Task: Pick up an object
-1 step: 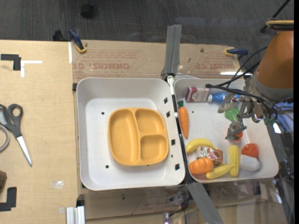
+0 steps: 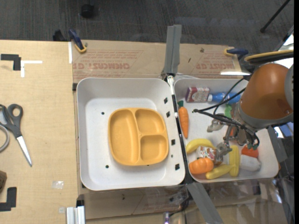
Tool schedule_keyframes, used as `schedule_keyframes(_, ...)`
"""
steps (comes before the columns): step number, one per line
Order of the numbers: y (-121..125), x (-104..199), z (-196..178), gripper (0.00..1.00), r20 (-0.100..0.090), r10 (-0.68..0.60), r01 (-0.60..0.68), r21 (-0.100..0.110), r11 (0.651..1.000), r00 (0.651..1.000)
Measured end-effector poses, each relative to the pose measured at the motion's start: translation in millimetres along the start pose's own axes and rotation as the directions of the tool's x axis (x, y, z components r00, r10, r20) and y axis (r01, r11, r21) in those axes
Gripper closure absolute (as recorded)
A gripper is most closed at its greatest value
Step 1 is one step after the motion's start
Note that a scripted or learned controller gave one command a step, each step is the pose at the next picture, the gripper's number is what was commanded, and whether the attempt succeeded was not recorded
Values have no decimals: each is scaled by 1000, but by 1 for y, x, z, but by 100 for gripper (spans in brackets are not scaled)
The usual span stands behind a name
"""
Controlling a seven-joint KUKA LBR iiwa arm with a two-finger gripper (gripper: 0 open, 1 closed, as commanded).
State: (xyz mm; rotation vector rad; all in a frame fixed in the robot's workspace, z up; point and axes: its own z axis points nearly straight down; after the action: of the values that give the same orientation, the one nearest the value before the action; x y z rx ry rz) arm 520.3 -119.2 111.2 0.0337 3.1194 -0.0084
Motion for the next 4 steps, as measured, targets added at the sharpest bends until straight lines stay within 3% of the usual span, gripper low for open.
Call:
schedule_keyframes(1, 9, 32, 4, 0, 11, 27, -27, 1, 1000, 1000)
schedule_keyframes(2, -2, -78, -1, 0, 1, 77, -77, -1, 997, 997)
schedule_keyframes(3, 3, -73, 5, 0, 4, 221, -221, 4, 975, 975)
schedule_keyframes(4, 22, -30, 19, 0, -18, 311, -311, 2, 951, 950)
